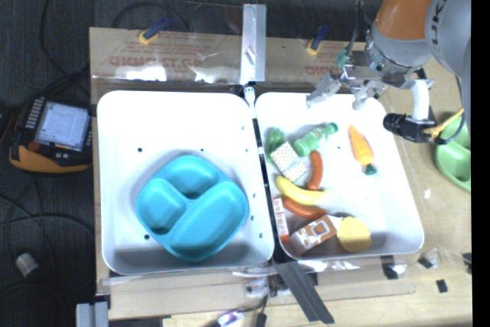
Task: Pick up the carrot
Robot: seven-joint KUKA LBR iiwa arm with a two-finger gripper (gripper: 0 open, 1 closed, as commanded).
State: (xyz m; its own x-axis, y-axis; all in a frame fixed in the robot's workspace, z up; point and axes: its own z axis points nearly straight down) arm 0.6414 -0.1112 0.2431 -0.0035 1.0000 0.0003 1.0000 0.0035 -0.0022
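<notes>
The carrot point(361, 148) lies in the right bin point(406, 195), in its upper right part, on bare white floor with its orange body pointing up toward the far rim and its small green end toward the near side. It lies apart from the other items, which are clustered further left and nearer the camera. The gripper point(346, 90) hangs over the far rim of the same bin, just above and slightly left of the carrot in the camera view, close to it but not touching. Its two fingers are spread wide, one angled out to the left and one to the right, and nothing sits between them. The grey arm with its orange band reaches in from the upper right corner. To the left of the carrot are a green bottle point(315, 138), a green vegetable piece point(274, 138), a checked packet point(285, 158) and a red sausage point(315, 169). Below these lie a banana point(299, 191), a brown carton point(311, 233) and a yellow block point(354, 234). The left bin point(122, 119) holds a blue divided plate point(193, 205). Both bins rest side by side on the desk point(440, 203).
</notes>
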